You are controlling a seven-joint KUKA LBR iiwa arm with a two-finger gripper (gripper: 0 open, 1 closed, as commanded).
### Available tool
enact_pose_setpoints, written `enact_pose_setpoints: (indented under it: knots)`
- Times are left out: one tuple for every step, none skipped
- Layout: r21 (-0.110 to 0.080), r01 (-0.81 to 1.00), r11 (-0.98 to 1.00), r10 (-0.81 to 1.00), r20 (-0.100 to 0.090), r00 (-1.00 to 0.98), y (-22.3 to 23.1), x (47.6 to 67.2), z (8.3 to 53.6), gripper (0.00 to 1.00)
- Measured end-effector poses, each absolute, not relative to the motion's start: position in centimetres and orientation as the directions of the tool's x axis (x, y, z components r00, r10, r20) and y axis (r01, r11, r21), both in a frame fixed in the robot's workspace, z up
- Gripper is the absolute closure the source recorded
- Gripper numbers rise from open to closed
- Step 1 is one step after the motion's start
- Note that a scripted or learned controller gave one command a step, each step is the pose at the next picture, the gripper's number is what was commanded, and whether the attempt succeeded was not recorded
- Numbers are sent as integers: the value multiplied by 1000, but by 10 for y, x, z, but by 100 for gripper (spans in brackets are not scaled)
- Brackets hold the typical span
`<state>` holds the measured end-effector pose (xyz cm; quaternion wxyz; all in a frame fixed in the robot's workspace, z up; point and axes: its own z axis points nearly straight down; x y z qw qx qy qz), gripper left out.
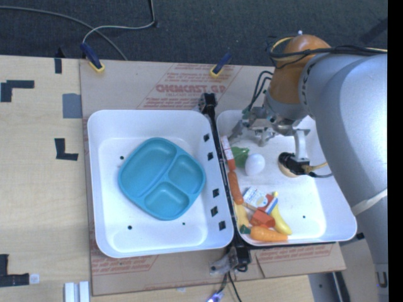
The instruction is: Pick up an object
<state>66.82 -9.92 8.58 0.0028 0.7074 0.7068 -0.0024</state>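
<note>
Two shallow white bins are set side by side on a sheet of brown cardboard [182,90] that is clipped to the bench. In the left bin [104,131] a blue divided plate [162,177] with three compartments is laid flat, near the middle. The right bin [327,222] is reached into by the grey arm [352,106] from the right, with the orange band [293,74] seen above the wrist. The gripper [255,131] is held low over the far left part of the right bin, just above a green object [239,151] and a white ball [255,164]. Whether the gripper is apart or together cannot be told, and nothing is seen gripped by it. The objects are gathered along the left wall and near corner of the right bin: a thin orange stick [234,184] lying beside the wall, a small white packet [255,197], a yellow banana-like piece [280,222] and an orange carrot [267,234] nearest the front. A black and yellow fitting [293,163] is seen just beside the ball, on the arm's side.
</note>
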Motion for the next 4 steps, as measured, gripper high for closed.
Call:
enact_pose_setpoints:
  knots:
    - [4,1000,-1,1000,-7,1,-100,650,86,0]
    - [5,1000,0,1000,-5,0,-99,651,97,100]
    - [4,1000,-2,1000,-10,2,-102,650,97,0]
    - [10,1000,-4,1000,-10,5,-102,610,88,0]
